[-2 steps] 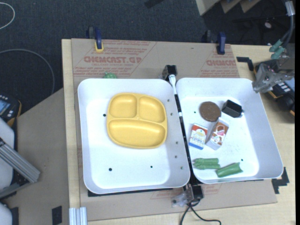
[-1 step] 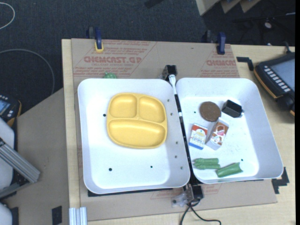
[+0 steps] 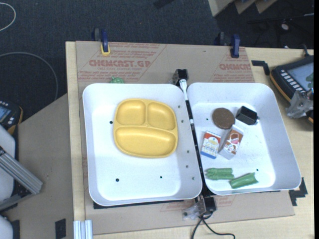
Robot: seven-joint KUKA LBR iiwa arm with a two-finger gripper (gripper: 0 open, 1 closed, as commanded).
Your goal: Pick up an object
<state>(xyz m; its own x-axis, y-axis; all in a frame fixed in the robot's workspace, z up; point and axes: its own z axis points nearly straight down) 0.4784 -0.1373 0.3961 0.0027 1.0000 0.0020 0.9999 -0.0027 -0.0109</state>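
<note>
The right bin [image 3: 279,133] holds several small objects. A brown round disc [image 3: 223,117] lies near its middle, with a black block [image 3: 246,115] just to its right. Below the disc are two small cartons: one with blue and red print [image 3: 211,144] and one with red and white print [image 3: 232,143], side by side. Two green pod-shaped pieces [image 3: 220,173] [image 3: 243,179] rest near the bin's front edge. In the left bin [image 3: 99,148] sits a yellow three-compartment plate [image 3: 146,128].
Both bins stand on a cardboard sheet [image 3: 149,59] held by two blue clamps at the back. A black and orange handheld pendant [image 3: 298,77] and a grey metal part [image 3: 300,104] sit off the right bin's right side. A small green item [image 3: 117,80] lies behind the left bin.
</note>
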